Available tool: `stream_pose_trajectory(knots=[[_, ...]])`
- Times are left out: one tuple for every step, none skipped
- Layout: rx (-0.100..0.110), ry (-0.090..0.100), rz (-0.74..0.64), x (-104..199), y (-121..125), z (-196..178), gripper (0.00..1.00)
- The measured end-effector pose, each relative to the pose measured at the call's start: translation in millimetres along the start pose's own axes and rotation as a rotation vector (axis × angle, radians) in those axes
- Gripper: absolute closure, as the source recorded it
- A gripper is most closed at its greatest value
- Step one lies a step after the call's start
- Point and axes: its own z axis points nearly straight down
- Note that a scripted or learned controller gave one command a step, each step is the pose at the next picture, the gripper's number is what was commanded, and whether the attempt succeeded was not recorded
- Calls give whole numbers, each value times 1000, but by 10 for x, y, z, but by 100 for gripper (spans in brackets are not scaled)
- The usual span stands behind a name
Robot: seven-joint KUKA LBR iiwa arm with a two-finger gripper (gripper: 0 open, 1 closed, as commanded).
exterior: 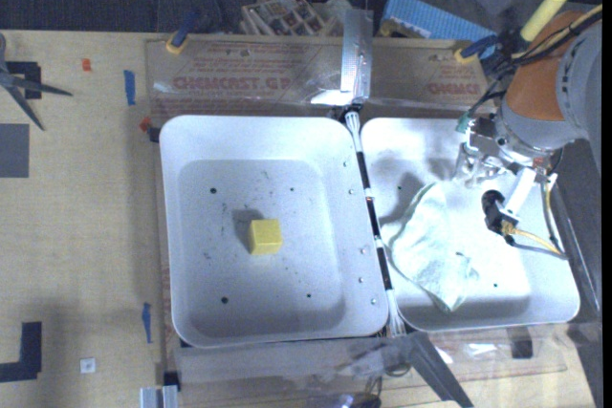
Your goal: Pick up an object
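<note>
Camera view shows two white bins side by side on the desk (76,234). A yellow block (266,236) sits alone near the middle of the left bin (191,148), easy to reach from above. A crumpled pale cloth (432,246) lies in the right bin (550,301). The gripper (483,160) hangs over the upper part of that bin, just beside the cloth, probably to try for it. I cannot tell if it is spread or pressed together.
</note>
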Motion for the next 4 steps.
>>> stream_pose_trajectory(knots=[[-3,-1,1,-8,9,-103,100],[-7,-3,2,-18,19,-205,100],[-10,-4,3,-30,29,-307,100],[14,0,302,-353,665,347,100]])
